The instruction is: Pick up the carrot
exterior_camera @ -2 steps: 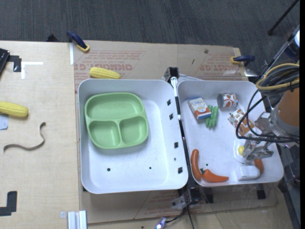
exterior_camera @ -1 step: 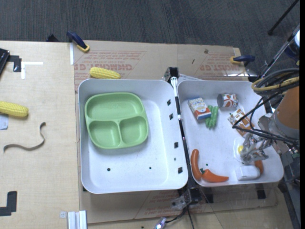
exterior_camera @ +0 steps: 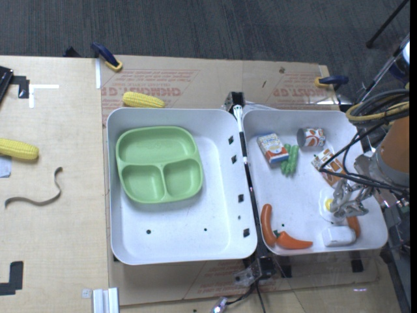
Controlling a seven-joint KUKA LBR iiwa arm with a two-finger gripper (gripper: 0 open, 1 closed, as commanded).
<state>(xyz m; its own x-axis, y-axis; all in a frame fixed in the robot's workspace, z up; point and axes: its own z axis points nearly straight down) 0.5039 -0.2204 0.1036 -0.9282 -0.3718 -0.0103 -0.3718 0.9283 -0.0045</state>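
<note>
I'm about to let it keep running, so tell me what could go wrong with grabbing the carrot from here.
1. The gripper sits near the right bin's right side, over a pale item and an orange piece, while the carrot lies apart near the front wall. It may grab the wrong thing.
2. The carrot touches a sausage, so both could be caught or pushed.
3. The carrot lies close to the bin's front wall, which may block the fingers.

Carrot (exterior_camera: 294, 242): orange, short, tapered, green stub at left end; lying flat at right bin's front edge, touching red sausage's lower end.
</note>
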